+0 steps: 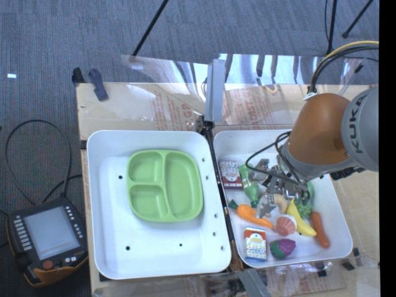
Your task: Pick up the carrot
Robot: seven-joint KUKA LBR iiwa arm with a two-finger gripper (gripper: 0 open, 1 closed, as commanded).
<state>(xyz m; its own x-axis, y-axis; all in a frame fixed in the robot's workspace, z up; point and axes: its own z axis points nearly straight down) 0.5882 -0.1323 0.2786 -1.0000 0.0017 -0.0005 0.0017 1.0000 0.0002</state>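
Bench: we see two white bins side by side on it, a teach pendant (48, 235) on the carpet off its left edge.
Left bin (111, 252): we find a green three-compartment plate (165, 185) near its middle.
Right bin (343, 228): we count a carrot (253, 215) toward its left side, a second carrot (320, 229) near its right wall, a banana (301, 221), a purple toy (283, 248), and two small cartons (230, 173) (255, 243).
Gripper (272, 197): we see it low over the toys in the middle of the right bin, just right of the left carrot; we cannot tell how its jaws stand.
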